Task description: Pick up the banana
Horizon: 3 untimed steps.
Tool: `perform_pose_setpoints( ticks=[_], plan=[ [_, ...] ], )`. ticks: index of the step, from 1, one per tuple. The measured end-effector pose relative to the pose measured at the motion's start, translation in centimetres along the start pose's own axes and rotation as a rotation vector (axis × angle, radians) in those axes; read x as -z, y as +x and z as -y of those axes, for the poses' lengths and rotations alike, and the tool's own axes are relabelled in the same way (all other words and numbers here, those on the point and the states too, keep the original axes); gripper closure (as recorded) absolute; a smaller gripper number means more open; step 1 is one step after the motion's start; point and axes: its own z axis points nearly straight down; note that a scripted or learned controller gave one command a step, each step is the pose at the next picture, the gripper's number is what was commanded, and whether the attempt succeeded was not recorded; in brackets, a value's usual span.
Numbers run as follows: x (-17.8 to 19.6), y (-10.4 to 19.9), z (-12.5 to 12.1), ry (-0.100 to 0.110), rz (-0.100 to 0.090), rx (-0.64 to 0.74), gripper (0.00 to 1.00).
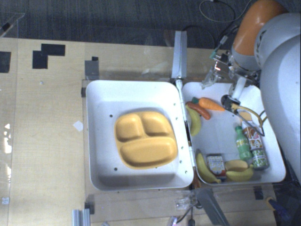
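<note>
Wood bench top is being marked by black tape patches left of the yellow tray, with dark carpet beyond. Right of the tray, a banana is being propped against the right bin wall. A second banana and third banana are lower right. Up-right of the tray the gripper is being hung, open or closed untellable. Labels on the green bottle and can are unreadable.

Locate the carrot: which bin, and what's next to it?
In the camera view, the carrot lies in the right bin, near its upper left corner. A red pepper sits just below it, and a banana lies along the bin's left wall.
</note>
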Motion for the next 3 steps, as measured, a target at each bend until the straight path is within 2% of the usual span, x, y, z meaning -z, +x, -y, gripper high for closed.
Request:
perform_pose_setpoints(
  ticks=[1, 2, 3],
  plan=[
    [-0.1, -1.1, 11.3, 0.004, 0.000, -0.260, 0.00],
    [-9.4, -8.1, 11.8, -0.001, -0.001, -0.145, 0.00],
    [-9.6, -9.4, 14.6, -0.009, -0.010, -0.478, 0.00]
  ],
)
